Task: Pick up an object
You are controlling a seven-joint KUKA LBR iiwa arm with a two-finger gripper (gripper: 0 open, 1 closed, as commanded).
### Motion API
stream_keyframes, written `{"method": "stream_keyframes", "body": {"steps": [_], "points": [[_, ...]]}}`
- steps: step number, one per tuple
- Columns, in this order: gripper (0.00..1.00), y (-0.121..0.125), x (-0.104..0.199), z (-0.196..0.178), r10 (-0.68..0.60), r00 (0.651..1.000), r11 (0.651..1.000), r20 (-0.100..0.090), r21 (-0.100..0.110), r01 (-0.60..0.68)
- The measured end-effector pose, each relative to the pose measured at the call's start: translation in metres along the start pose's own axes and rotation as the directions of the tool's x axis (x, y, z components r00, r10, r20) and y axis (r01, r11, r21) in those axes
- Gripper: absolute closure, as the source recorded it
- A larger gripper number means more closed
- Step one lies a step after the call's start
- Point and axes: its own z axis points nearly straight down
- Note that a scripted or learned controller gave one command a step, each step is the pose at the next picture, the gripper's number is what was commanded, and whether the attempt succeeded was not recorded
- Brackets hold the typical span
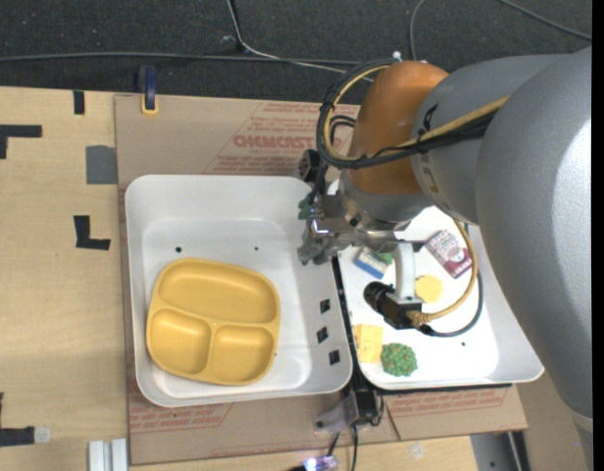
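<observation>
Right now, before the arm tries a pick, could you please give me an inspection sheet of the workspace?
Surface: left bin and right bin, both white, on a cardboard sheet over the wooden bench.
Job's things: yellow divided plate in the left bin; green lumpy piece, yellow block, yellow disc, maroon packet and blue-white item in the right bin.
Clutter: nothing seen.
Grippers: hand over the wall between the bins; a hold cannot be told.
Cables: black cables on the dark floor behind.
Surroundings: blue clamp; black tape marks.
</observation>
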Motion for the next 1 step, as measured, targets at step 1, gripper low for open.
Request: {"method": "stream_keyframes", "body": {"steps": [1], "points": [[1.0,0.0141,0.0423,-0.0101,0.001,1.0,1.0,0.0,-0.001,-0.001]]}}
